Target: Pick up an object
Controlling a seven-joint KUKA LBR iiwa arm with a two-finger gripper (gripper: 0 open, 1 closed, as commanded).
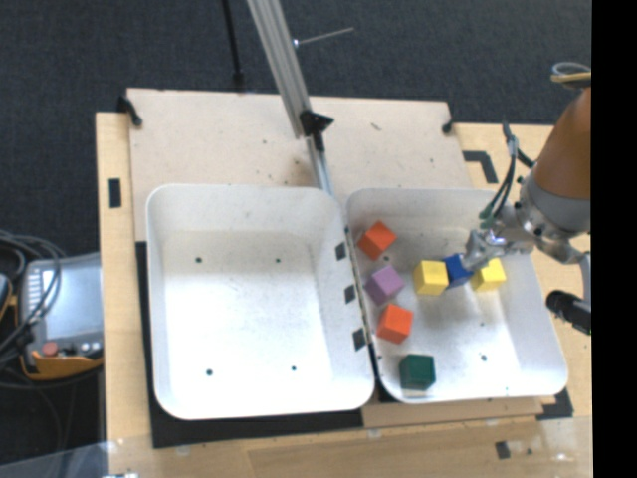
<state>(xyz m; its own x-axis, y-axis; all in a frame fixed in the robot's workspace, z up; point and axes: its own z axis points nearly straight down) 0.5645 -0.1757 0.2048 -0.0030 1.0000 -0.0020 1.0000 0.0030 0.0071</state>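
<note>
Blue block (457, 269) sits in your right bin (532, 361), between two yellow blocks (431, 277) and touching them. Your gripper (482, 255) is right over it; you cannot tell how wide the jaws stand.

Looks like a robotics lab: plywood surface (249, 137) on dark carpet (119, 28), aluminium camera mast (284, 63), control pendant (62, 312) far across from the pincer (485, 250).

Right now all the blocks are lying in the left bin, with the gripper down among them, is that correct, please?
Not quite: the blocks, such as the purple one and the green one, lie in the right bin, not the left. The gripper is down among them, as the camera view shows.
</note>
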